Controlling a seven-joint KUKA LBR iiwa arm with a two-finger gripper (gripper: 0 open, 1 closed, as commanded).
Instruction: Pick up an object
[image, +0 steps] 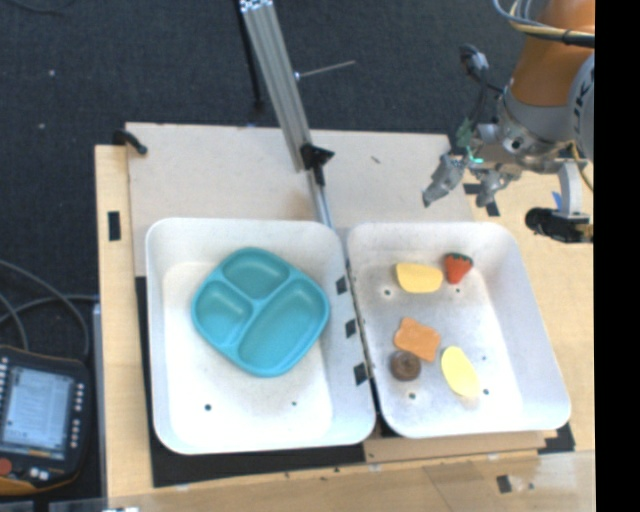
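The right bin (520, 310) holds several small food pieces: a yellow piece (418, 277), a red strawberry (458, 267), an orange cracker-like piece (417, 339), a brown round piece (404, 366) and a yellow oval (460, 371). My gripper (464, 193) hangs above the bench just beyond the right bin's far rim, up and to the right of the strawberry. Its fingers are spread apart and nothing sits between them.
The left bin (180, 400) carries a teal divided plate (262, 311). A slanted metal post (288, 100) rises from the bench behind the gap between the bins. A tablet device (38, 410) lies off the bench at lower left.
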